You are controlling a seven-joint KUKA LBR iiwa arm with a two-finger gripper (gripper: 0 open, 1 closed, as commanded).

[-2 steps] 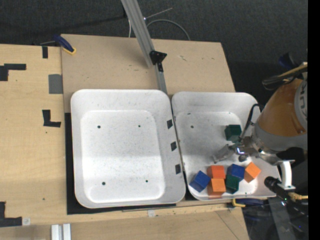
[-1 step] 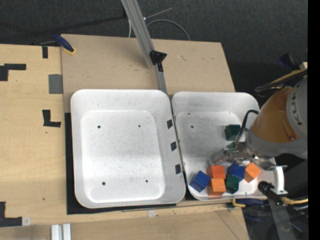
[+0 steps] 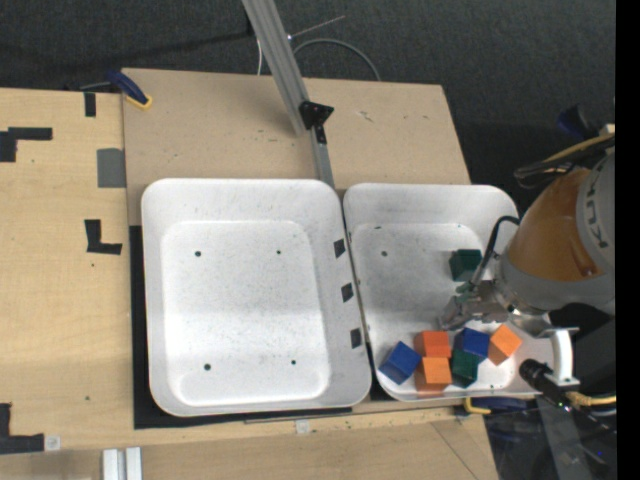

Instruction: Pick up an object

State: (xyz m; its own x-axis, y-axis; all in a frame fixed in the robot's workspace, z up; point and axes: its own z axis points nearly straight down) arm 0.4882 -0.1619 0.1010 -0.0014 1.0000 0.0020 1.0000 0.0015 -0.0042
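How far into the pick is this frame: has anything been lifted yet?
Done: the arm has reached into the right bin. In hand: the gripper sits low between the dark green block and the block cluster, with nothing seen in it. Left: grasp and lift.

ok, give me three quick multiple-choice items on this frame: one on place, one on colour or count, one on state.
1. Which bin holds the blocks?
A. the left bin
B. the right bin
C. both bins

2. How many orange blocks are in view?
A. one
B. three
C. five

3. Where is the gripper?
A. over the right bin, beside the blocks
B. over the left bin
C. off the bench

Key: 1 B, the blocks sit in the right bin. 2 B, orange blocks at and. 3 A, the gripper is low in the right bin, near the green block.
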